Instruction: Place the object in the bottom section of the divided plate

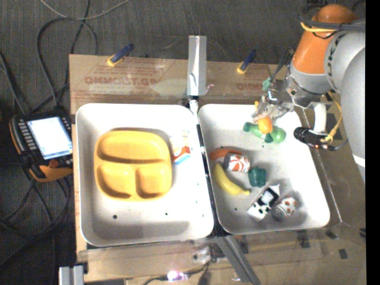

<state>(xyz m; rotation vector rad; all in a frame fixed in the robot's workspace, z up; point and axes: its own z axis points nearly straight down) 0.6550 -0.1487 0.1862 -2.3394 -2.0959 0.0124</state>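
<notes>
Gripper [267, 113] above right bin's [320, 218] far end, finger state can't tell, at green/orange toy [265, 128], long axis approx. left-right; yellow divided plate [134, 162] in left bin [119, 227].

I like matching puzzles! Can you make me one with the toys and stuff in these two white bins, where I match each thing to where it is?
Things:
1. yellow plastic divided plate
2. yellow toy banana
3. black-and-white toy cow
4. green and orange toy

Places:
A. right bin, far end, under the jaws
B. middle of the left bin
C. right bin, near edge
D. middle of the right bin

Pairs: 1-B, 2-D, 3-C, 4-A
</notes>
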